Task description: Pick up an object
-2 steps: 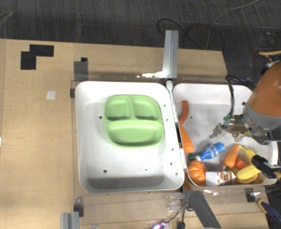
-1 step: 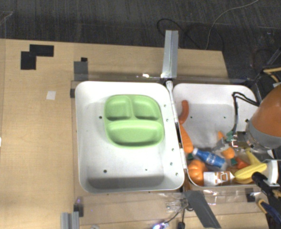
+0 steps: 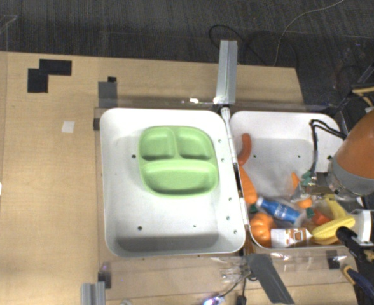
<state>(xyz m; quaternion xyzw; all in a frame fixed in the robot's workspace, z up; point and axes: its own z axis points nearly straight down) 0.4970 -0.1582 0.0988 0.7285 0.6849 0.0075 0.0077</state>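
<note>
Reaching phase, nothing lifted yet. Gripper (image 3: 309, 188) low in the right bin (image 3: 273, 122), finger state impossible to tell. Just below it: blue bottle (image 3: 277, 209), banana (image 3: 334, 227), small pumpkin (image 3: 260, 227). Next, needs settling over one item and closing squarely.

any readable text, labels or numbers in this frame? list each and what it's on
None can be read.
Blue bottle: pale label band, too blurred to read.
White carton: brown print patch, too small to read.
Green tray, banana and both bins: no print seen.
Black squares on the bench: plain shapes, no letters.
</note>
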